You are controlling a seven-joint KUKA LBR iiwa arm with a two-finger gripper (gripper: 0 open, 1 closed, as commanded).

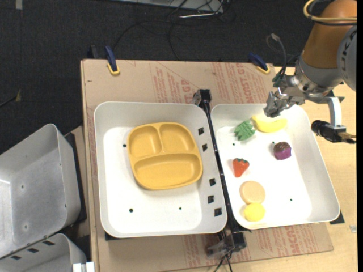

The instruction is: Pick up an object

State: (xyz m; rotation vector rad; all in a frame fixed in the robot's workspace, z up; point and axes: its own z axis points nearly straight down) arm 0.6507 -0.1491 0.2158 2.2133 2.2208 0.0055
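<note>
The tool (276,111) hangs over the far edge of the right bin (323,169), directly above the near end of a yellow banana (270,124); whether its fingers stand apart or together cannot be told from this slant, and nothing shows between them, so the banana lies in the bin, not held. The banana sits at the bin's far side, just beside a green leafy piece (245,130) on its left; a dark purple piece (282,150) lies nearer the middle, a red strawberry (241,166) toward the left wall, and a pale round piece (252,192) touching a yellow lemon (254,212) toward the near edge. The left bin (113,208) bears a yellow divided plate (165,154). As a judgement, the banana is the likely target; it looks like light, stiff toy plastic, smooth and somewhat slippery, not fragile; its curve means a grip across the thick middle, fingers on the two long sides, should seat better than one at the tapering tip, where it could squirt out; the green piece stands close enough to foul one finger.
</note>
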